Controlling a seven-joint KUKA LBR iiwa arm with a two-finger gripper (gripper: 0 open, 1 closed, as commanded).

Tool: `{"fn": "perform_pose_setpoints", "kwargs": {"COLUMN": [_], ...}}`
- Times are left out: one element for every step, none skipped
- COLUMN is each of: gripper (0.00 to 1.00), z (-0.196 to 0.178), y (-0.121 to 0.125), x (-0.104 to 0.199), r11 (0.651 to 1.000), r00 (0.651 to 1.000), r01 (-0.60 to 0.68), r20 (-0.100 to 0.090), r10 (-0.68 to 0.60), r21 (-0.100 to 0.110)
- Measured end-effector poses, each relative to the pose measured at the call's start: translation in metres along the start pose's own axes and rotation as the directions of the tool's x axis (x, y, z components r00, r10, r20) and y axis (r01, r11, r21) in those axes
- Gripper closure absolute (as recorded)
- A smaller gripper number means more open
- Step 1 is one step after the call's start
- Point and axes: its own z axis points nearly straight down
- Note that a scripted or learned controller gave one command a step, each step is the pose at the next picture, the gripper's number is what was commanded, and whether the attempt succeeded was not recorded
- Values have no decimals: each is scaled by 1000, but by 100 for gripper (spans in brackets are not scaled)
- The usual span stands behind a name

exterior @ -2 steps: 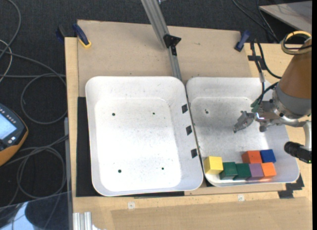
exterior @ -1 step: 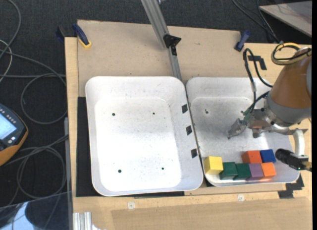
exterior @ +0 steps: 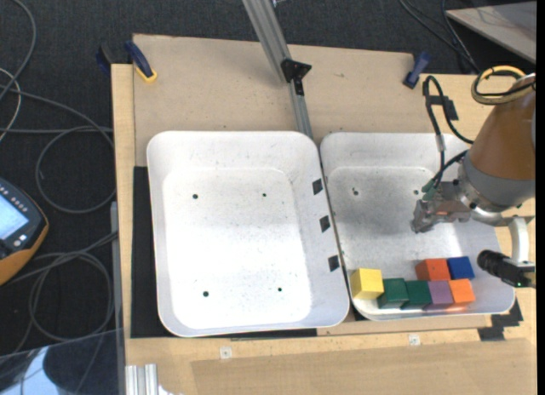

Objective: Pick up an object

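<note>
Several small blocks lie along the near edge of the right bin [exterior: 375,151]: a yellow block [exterior: 368,282], a green block [exterior: 400,292], a purple block [exterior: 440,293], a red-orange block [exterior: 435,269], a blue block [exterior: 460,266] and an orange block [exterior: 461,291]. My gripper [exterior: 426,217] hangs over the right part of that bin, a little beyond the red-orange and blue blocks. I see nothing between its fingers. The grey and orange arm [exterior: 504,151] comes in from the right above it.
The left bin [exterior: 170,159] lies beside the right one on the wooden bench. A slanted metal pole [exterior: 271,31] rises from between the bins at the back. Blue clamps [exterior: 140,60] sit at the bench's far corners. Cables trail on the floor at left.
</note>
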Motion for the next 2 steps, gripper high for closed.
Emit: {"fn": "perform_pose_setpoints", "kwargs": {"gripper": [100,100], "z": [-45,-90], "y": [-3,-1], "x": [-4,-9], "r11": [1000,1000], "r00": [1000,1000], "r01": [1,2], "r20": [3,4], "r10": [-1,-2], "r21": [-4,-5]}}
